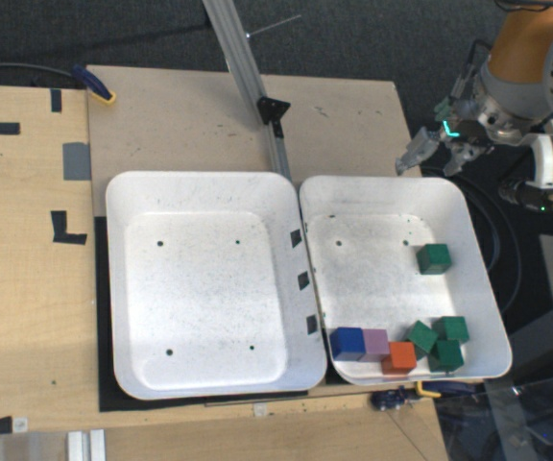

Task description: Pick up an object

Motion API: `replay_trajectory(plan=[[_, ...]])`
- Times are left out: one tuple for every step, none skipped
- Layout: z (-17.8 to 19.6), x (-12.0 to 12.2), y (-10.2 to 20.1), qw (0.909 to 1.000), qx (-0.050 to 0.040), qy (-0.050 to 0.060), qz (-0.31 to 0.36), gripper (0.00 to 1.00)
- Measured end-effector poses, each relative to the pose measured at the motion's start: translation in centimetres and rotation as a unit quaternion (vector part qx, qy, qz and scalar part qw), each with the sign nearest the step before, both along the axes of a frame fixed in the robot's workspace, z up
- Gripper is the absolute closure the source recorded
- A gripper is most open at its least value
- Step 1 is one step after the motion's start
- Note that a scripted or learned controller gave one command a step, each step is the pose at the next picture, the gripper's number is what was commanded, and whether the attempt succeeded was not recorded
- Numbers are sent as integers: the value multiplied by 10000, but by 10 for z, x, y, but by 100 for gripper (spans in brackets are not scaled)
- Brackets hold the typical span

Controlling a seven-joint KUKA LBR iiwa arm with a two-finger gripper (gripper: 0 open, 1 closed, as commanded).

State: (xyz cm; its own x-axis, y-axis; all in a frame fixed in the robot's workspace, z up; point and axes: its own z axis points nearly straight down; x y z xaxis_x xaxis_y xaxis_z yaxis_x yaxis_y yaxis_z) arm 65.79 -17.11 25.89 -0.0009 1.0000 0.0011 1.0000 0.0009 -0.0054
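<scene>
Here you see the claw (433, 152) hanging above the counter (344, 113) just beyond the far right corner of the right bin (372, 195), outside its rim, with its 2 fingers spread apart and nothing between them. The arm (521, 60) rises from it toward the upper right, its orange band just above the wrist. In the right bin, 1 green block (434, 258) sits alone near the right wall, about halfway along it and well apart from the rest. The other blocks crowd the near edge of that bin: a blue block (348, 343) closest to the near left corner, a pale purple block (376, 343) touching its right side, an orange block (401, 356) just beside that, and a cluster of 3 green blocks (440, 341) packed together toward the near right corner. The left bin (200, 277) lies beside the right one, their rims touching along the middle. A metal rail (238, 51) runs from the far edge of the counter down to where the 2 bins meet.
</scene>
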Motion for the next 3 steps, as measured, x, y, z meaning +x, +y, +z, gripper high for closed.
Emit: replay_trajectory(plan=[[3, 1, 0, 10000, -14, -20, 3, 0], [-42, -3, 5, 10000, -10, 0, 1, 0], [-106, -8, 6, 10000, -7, 12, 1, 0]])
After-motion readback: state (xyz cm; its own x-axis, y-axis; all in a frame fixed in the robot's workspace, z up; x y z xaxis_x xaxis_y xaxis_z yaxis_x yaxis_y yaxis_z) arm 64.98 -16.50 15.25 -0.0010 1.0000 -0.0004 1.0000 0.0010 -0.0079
